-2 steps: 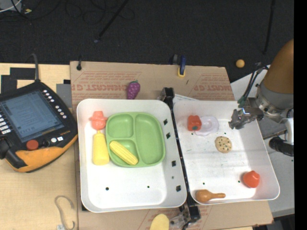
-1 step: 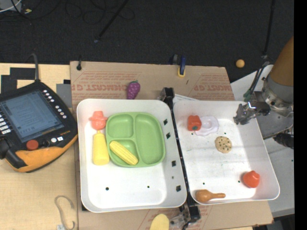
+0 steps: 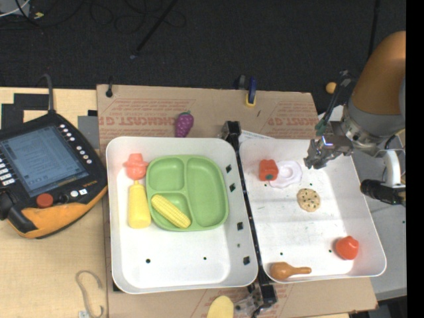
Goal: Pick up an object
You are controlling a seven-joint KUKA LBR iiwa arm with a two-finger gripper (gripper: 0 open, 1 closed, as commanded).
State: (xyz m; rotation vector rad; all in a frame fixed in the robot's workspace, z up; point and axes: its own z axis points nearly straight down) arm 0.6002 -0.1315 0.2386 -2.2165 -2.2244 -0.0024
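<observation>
Gripper (image 3: 317,159) hovers above the right bin's (image 3: 371,244) far edge, its grip state too dark to tell.

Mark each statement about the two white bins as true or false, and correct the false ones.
1. The green divided plate lies in the left bin. True.
2. The corn cob lies in the right bin. False: it rests on the green plate in the left bin.
3. The cookie lies on the right bin's floor. True.
4. The tool hangs over the left bin. False: it is above the right bin's far side, near the cookie.
5. The purple grapes lie outside both bins, on the cardboard behind them. True.
6. The yellow bottle stands on the cookie. False: it lies in the left bin beside the plate.
</observation>
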